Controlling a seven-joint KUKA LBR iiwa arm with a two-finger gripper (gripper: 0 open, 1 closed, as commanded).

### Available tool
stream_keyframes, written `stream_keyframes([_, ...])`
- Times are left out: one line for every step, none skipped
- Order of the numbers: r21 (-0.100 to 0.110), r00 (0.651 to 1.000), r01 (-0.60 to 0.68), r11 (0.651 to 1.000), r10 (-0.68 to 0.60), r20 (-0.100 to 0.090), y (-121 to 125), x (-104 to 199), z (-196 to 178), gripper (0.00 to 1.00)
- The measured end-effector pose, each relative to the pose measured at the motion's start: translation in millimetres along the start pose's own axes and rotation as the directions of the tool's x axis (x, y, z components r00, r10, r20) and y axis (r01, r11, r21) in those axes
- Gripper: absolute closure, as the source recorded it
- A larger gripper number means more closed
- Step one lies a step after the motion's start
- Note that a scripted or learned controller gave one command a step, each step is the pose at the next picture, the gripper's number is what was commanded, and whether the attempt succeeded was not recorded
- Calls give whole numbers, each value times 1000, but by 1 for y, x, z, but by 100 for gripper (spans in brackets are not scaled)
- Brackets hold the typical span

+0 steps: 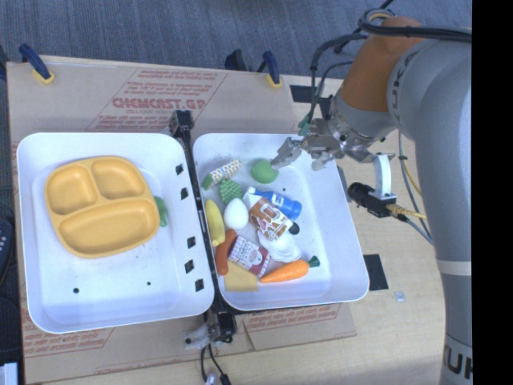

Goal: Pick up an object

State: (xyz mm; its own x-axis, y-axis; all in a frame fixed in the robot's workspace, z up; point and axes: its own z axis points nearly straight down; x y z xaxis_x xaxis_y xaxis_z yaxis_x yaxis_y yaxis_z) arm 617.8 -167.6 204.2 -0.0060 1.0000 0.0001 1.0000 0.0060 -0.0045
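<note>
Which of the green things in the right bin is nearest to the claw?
The round green ball; it lies right beside the claw, while the other green pieces lie farther left.

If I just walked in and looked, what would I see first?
Probably the big yellow divided plate lying by itself in the left bin. Next, the heap of toy food in the right bin: an orange carrot at the front, a white egg in the middle, a green ball at the back. The gripper hangs right beside that ball.
</note>
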Motion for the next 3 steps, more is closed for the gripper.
stream_keyframes([2,942,-336,942,336,-1,-37,40,101,0])
stream_keyframes([-3,950,-313,950,313,0,-90,60,112,0])
stream_keyframes([1,952,-308,952,308,0,-90,61,103,100])
